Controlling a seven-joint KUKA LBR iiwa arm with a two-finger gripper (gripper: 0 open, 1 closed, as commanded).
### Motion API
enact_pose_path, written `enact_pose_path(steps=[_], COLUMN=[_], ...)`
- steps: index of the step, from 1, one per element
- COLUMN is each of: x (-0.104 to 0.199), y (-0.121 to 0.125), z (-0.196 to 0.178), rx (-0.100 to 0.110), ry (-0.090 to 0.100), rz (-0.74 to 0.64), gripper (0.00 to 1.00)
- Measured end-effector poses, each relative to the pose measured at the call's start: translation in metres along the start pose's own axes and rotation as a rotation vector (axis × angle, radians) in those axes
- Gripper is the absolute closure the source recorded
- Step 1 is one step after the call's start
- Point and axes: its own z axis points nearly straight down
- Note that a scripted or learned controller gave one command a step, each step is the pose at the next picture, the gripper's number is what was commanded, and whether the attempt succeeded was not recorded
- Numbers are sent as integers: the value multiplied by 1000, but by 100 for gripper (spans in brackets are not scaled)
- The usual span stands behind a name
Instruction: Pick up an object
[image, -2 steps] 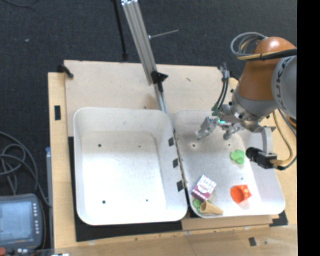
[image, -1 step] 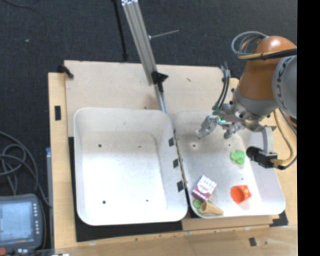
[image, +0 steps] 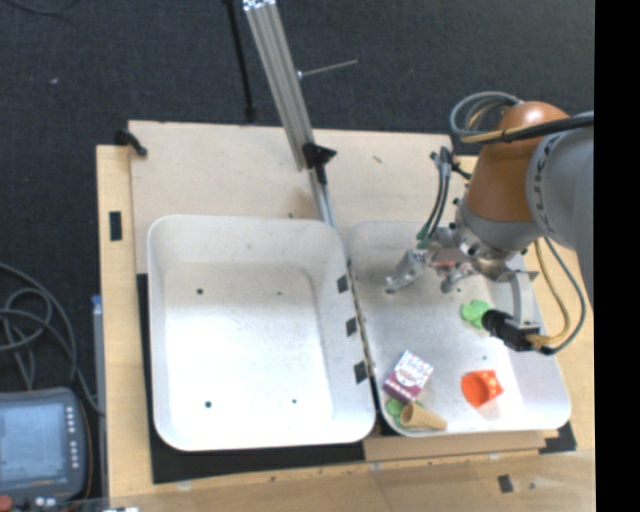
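A grey arm (image: 530, 190) with an orange band reaches in from the right of the frame over the right bin (image: 400, 250). Its jaws (image: 440, 262) hang above the bin's upper middle. Whether they are open or closed cannot be told; nothing is seen held between them.

The things to pick lie in the lower right part of the frame, all inside the right bin. A green piece (image: 475, 313) sits just below and right of the jaws, partly hidden by a black fitting on the arm. An orange piece (image: 481, 387) lies lower, near the bin's right rim. A small purple and white box (image: 409, 376) rests tilted near the bin's lower left wall, and a tan cone (image: 424, 417) lies on its side just below it, beside another green bit (image: 395, 407).

The likely risk is a missed grasp: the pieces are small and light-looking, so the jaws may close on air or nudge one away. The box and cone crowd the bin wall, which may block a clean descent. The left bin (image: 250, 330) sits on the same surface.
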Motion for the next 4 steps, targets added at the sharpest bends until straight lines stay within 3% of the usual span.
enact_pose_path(steps=[1, 2, 3, 4], x=[-3, -4, -5, -15], y=[1, 1, 2, 5], z=[63, 72, 60, 10], rx=[2, -2, -6, -9], ry=[0, 1, 3, 1], rz=[1, 3, 9, 3], gripper=[0, 0, 100, 100])
